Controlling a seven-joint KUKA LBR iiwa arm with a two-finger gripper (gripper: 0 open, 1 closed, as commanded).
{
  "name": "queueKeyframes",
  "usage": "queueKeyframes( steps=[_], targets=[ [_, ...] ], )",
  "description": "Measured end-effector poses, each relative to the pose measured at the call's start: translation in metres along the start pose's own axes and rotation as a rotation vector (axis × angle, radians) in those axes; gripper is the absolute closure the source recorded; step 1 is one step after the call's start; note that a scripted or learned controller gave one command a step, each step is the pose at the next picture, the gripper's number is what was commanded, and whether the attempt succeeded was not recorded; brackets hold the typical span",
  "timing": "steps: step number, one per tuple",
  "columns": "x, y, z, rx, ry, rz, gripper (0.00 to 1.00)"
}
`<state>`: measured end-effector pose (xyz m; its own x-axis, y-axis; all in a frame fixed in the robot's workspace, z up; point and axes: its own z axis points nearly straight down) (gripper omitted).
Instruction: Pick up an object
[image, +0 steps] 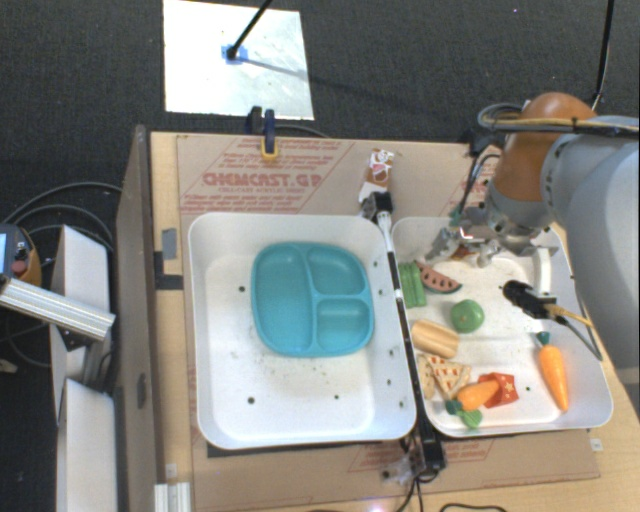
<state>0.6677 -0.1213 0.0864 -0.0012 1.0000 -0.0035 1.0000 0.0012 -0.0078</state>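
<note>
My gripper (462, 248) hangs over the far end of the right bin (590, 400), just above and to the right of a watermelon slice (439, 279). Its fingers are spread open and hold nothing. Below it in the same bin lie a green ball (466, 316), a green block (410, 284), a bread roll (435, 338), a cracker wedge (447, 378), a large carrot (553, 374), a red piece (503, 388) and a small carrot (474, 397).
The left bin (230, 400) holds a teal divided plate (311, 299). A ridge where the two bins meet runs between them. The grey arm (590, 190) covers the right bin's far right corner. Cardboard lies behind the bins.
</note>
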Motion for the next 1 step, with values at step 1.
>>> queueKeyframes(
  steps=[1],
  targets=[
    [0.0155, 0.0031, -0.0927, -0.02, 0.002, -0.006, 0.0]
  ],
)
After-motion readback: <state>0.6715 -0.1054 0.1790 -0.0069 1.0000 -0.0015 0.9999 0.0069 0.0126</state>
